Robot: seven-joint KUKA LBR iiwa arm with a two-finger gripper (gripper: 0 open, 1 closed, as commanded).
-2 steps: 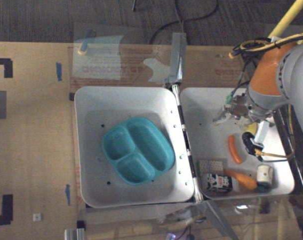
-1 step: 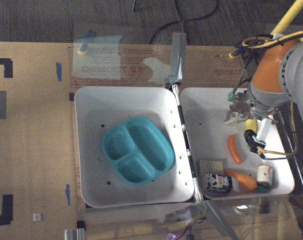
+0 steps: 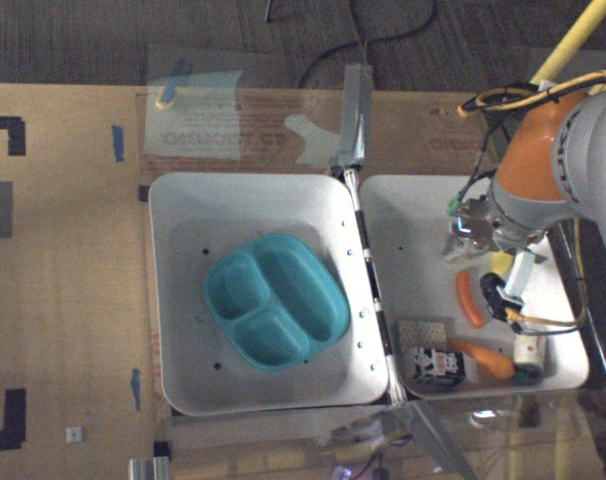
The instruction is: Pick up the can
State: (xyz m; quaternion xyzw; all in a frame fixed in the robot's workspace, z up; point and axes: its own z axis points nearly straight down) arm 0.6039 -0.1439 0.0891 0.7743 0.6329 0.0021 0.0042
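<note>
Reaching in from the right, hanging over the far half of the right bin (image 3: 403, 226) with the hand (image 3: 463, 236). Cannot tell whether spread or closed from this slant. Spotting what looks like the can (image 3: 529, 349), a small pale cylinder, down in that bin's near right corner, well apart from the hand and just beside the right end of the carrot (image 3: 483, 360). Finding an orange sausage (image 3: 469, 299) between hand and carrot, a black-and-white carton (image 3: 441, 365) against the near wall left of the carrot, and a teal divided plate (image 3: 276, 299) sitting in the middle of the left bin (image 3: 183, 218).
</note>
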